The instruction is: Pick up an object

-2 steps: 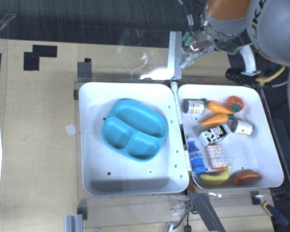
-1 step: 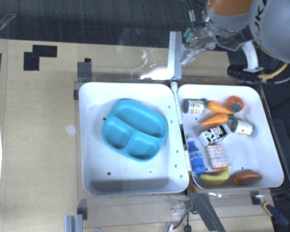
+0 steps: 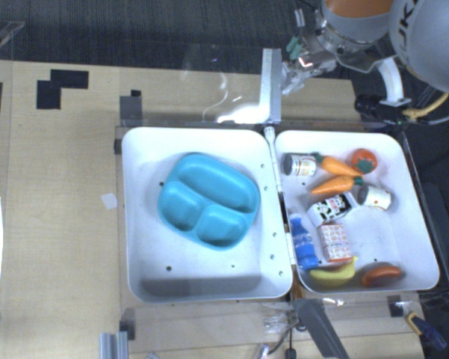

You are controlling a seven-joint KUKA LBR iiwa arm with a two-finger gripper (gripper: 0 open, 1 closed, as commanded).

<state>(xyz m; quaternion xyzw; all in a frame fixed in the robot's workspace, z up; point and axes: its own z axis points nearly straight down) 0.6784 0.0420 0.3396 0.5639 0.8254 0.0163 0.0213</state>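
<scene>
On the bench two white bins sit side by side. Over at the far side, above the divider between them, the arm [image 3: 373, 6] hangs with its orange band up top, and the claw [image 3: 295, 69] points down and leftward, well clear of both bins. From where I stand I cannot tell whether the claw is open or closed; nothing shows between its tips.

The left bin [image 3: 134, 275] holds a blue tray [image 3: 208, 199] with three compartments, lying a little tilted near the middle.

The right bin [image 3: 415, 200] is where the small things lie. At the far left corner lies a can [image 3: 302, 164] on its side. Just right of it are two carrots [image 3: 335, 175], one above the other, and beyond them a tomato [image 3: 363, 160]. A white bottle [image 3: 375, 197] lies just near of the tomato. In the middle is a carton [image 3: 331, 208] with black-and-white markings, and nearer still a box [image 3: 335, 242] with red speckles. Along the left wall lies a blue bottle [image 3: 302, 241]. At the near edge a banana [image 3: 334, 274] curves beside a reddish-brown piece [image 3: 381, 274].

A grey upright post [image 3: 270, 88] stands at the far end of the divider, close by the claw.
</scene>
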